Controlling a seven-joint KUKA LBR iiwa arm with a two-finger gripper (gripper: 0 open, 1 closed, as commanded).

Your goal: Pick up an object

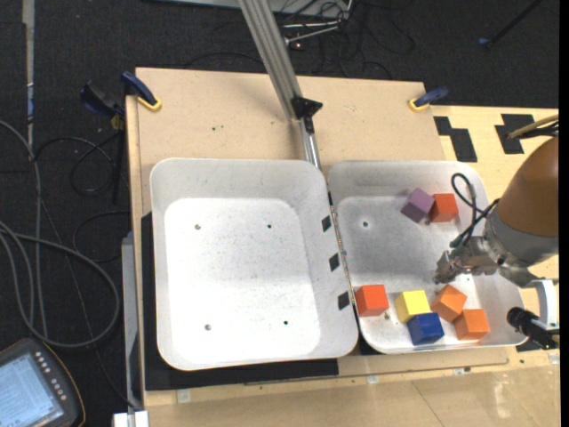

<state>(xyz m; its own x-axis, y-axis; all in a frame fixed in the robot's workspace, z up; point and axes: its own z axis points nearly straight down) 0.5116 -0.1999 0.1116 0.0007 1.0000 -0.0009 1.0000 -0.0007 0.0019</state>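
**Gripper over blocks in the right bin**

The gripper [453, 269] hangs low in the right bin [391, 181], just above an orange block [451, 302] near the front wall. Whether anything is grasped cannot be told.

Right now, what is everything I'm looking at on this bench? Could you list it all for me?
Bins: 2, white, side by side on the bench; left bin, right bin.
Orange blocks: 4, all in the right bin; one at the back, one front left, two front right.
Purple block: 1, at the back, touching the back orange block.
Yellow block: 1, front of the right bin.
Blue block: 1, just in front of the yellow one.
Clamps: 2, blue and yellow, bench back corners.
Gripper: 1, grey, over the right bin's right side, just above an orange block.
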